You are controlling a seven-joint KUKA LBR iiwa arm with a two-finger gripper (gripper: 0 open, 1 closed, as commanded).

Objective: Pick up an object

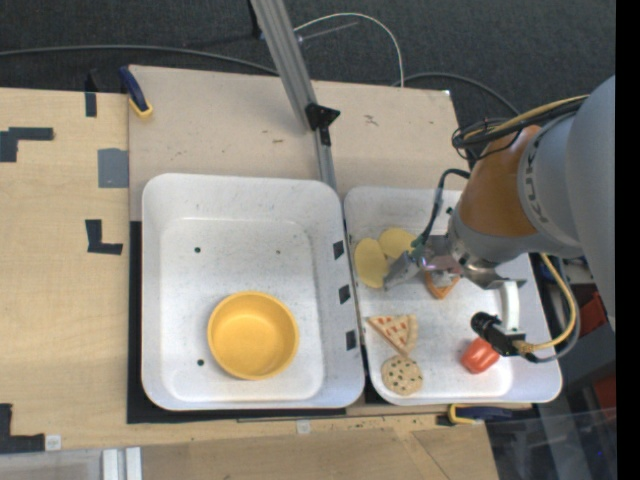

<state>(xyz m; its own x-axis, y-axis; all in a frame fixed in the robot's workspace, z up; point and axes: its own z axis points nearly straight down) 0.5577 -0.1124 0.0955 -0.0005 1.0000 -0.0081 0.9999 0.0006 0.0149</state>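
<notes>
Nearest the front edge of my worktop (60, 298), in the right bin (520, 386), lies a round cookie with dark chips (402, 375). Just above it sits a pizza slice (393, 329), a pale orange triangle with reddish dots, pointing toward the bin's front. To the right of those two, near the bin's front right corner, a small red object (478, 356) rests beside a black fitting on my arm's cabling.

In the left bin (165, 218), toward its front, a yellow bowl (253, 334) stands upright, open side up, well apart from everything in the other bin.

Farther back in the right bin are two yellow pieces: a larger oval one (370, 261) close to the wall between the bins, and a smaller one (395, 240) just behind it, the two touching or overlapping. My tool (412, 266) is low in this bin, right beside the larger yellow piece, with its grey tip at that piece's right edge. I cannot tell how my tool's tips stand, nor whether anything sits between them. A small orange object (440, 287) shows just under my wrist, partly covered by it.

Behind the bins, a grey metal pole (285, 48) slants up from the worktop, and black cables (380, 28) loop across the dark floor beyond.
</notes>
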